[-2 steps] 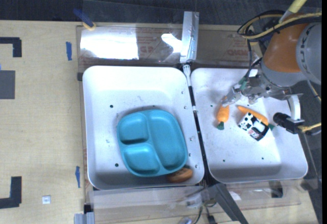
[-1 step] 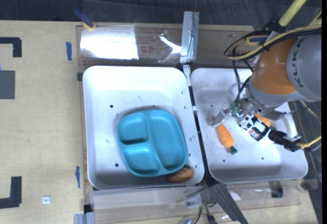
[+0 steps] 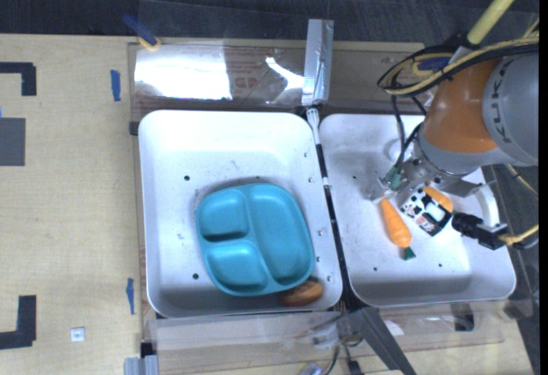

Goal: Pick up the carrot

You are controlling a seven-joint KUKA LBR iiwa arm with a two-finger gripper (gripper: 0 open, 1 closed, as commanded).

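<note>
The carrot (image 3: 396, 225) — orange, small green top at its lower end — lies slantwise on the right bin's (image 3: 368, 270) floor, near the middle.

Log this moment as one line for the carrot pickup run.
arm: over right bin | gripper: beside carrot | carrot: lying in right bin, not lifted | left bin: blue tray

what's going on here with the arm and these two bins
A grey and orange robot arm reaches in over the right bin, with its tool low, right beside an orange carrot lying on the bin floor. The carrot looks to be resting in the bin, not lifted. The left bin holds a blue divided tray, with a small brown item tucked at the tray's near edge.
</note>
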